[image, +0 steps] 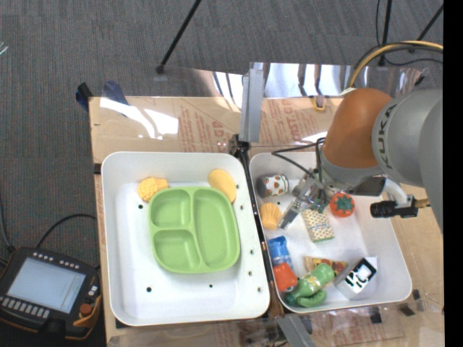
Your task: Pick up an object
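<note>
Two white bins (116,194) on cardboard-topped bench (195,118); grey carpet (72,35).

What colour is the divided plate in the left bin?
The divided plate is light green; the camera view from above shows this clearly.

I see two white bins: left bin (119,194), right bin (391,259). In the left, a lime-green tray (194,228) w/ two yellow pieces (152,188) (223,183) beside it. In the right: white cup w/ orange spots (273,186), red-orange tomato (342,204) w/ green top, blue-and-orange bottle (281,262), green toy (312,284), black-and-white box (359,275). Arm (391,132) is grey w/ orange band.
</note>
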You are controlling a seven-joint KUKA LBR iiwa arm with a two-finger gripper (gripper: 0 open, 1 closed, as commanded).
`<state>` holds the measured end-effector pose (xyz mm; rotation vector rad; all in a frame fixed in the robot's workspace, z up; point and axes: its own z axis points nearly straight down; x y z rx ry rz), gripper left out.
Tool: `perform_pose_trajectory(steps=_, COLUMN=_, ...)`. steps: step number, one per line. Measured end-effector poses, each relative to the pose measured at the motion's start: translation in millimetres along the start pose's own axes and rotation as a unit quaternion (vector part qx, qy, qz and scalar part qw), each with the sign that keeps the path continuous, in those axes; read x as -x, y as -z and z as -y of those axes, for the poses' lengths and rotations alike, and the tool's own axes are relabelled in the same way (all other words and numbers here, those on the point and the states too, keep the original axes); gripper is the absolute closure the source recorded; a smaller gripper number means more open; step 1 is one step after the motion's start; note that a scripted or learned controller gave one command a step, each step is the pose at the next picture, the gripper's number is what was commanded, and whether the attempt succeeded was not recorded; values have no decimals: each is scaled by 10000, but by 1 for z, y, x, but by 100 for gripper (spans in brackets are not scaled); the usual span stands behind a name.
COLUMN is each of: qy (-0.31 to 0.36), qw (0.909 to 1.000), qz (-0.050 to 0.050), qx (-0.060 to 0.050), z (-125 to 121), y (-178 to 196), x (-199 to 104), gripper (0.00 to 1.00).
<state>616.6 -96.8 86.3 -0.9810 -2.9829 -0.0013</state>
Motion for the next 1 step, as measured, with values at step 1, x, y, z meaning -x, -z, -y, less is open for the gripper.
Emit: perform_pose_trajectory(steps=1, qy=21, qw=10000, qz=10, qx=5, z=-1, y=11, x=0, gripper=100)
